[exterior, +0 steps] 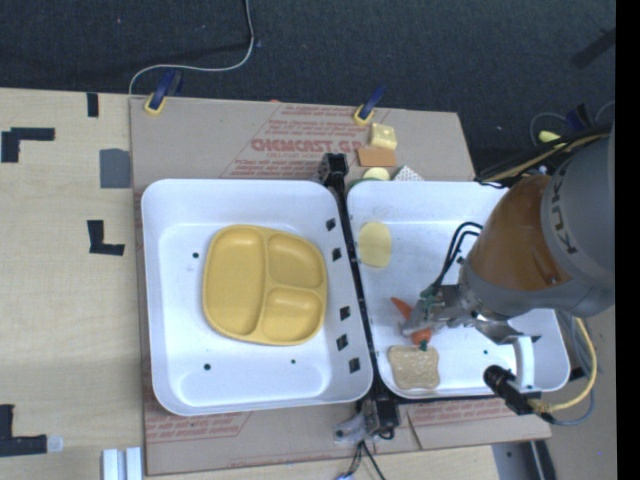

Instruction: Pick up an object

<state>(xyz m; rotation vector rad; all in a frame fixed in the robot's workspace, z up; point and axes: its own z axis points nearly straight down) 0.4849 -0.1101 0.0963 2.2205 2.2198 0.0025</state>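
In the lower right of the frame, the grey arm (560, 238) with its orange band reached down into the right bin (470, 203), 1 of 2 shallow white bins set side by side on the worktop (60, 298). Its hand (428, 320) sat low over a small orange object (404, 308), perhaps a toy carrot, which lay on the bin floor near the middle of that bin. I could not tell from this slant how the hand was set, nor whether it touched the orange object or merely hovered beside it.

Just below it lay a tan, bread-like slice (414, 367), and above it, near the divider, a pale yellow round piece (375, 244). The left bin (170, 218) carried a yellow compartment plate (265, 284), well apart from the arm. Beyond the bins' upper edge, a few small blocks (378, 148) rested on the cardboard sheet (300, 143).

Judging by this view, the step in hand was the close approach to a grasp on the orange object. To do it well, the hand would need to centre across the object's narrow width, come fully down to the bin floor, and stay clear of the tan slice just below, since a glancing contact could push the light object aside rather than capture it.
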